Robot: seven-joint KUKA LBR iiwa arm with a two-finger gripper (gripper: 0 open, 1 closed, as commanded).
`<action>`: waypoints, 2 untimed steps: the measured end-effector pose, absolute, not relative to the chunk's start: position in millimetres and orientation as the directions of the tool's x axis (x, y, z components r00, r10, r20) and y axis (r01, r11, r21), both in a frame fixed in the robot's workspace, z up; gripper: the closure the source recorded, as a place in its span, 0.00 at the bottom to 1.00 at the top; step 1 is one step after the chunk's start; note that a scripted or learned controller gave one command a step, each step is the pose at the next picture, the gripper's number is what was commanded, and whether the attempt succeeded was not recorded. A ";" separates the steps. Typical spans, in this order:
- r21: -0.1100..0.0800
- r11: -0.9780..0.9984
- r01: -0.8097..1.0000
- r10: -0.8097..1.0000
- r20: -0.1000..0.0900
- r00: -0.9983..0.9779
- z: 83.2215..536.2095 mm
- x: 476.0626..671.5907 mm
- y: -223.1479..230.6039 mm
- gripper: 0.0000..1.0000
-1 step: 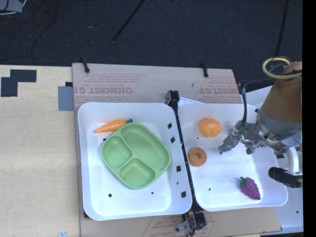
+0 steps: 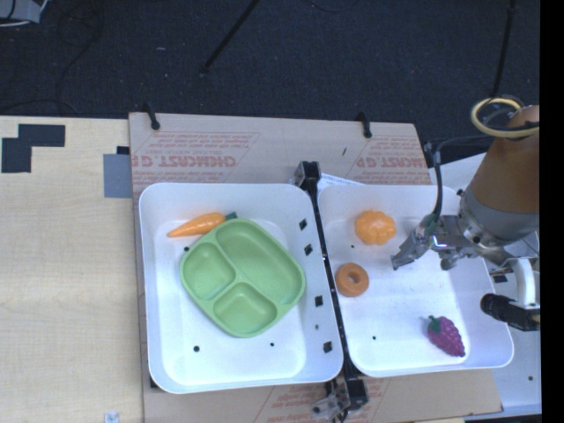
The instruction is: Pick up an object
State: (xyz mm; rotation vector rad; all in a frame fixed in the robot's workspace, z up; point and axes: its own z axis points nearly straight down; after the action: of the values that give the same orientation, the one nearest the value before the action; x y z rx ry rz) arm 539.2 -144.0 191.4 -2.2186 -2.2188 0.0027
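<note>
Your arm reaches in low over the right white bin.
The tool hovers beside the round orange fruit; finger state unclear.

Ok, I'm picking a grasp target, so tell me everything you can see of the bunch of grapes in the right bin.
The bunch of grapes is a small purple toy, plastic-looking, with a bumpy clustered surface and a tiny green stem end at its upper left. It lies flat on the floor of the right bin, near the front right corner, tilted diagonally. Nothing touches it: the donut and the orange lie apart to its upper left, and the gripper hangs well above it in the view.
</note>
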 end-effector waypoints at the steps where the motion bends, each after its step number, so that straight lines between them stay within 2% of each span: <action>1: -0.008 0.000 1.000 1.000 0.002 0.000 142.1 529.0 -141.0 0.00; 2: -0.008 0.000 1.000 1.000 0.002 0.000 88.4 527.7 -139.8 0.00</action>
State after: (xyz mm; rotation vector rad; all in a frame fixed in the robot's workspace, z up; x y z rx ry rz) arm 527.7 -139.8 88.4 -2.2168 -2.2161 0.0058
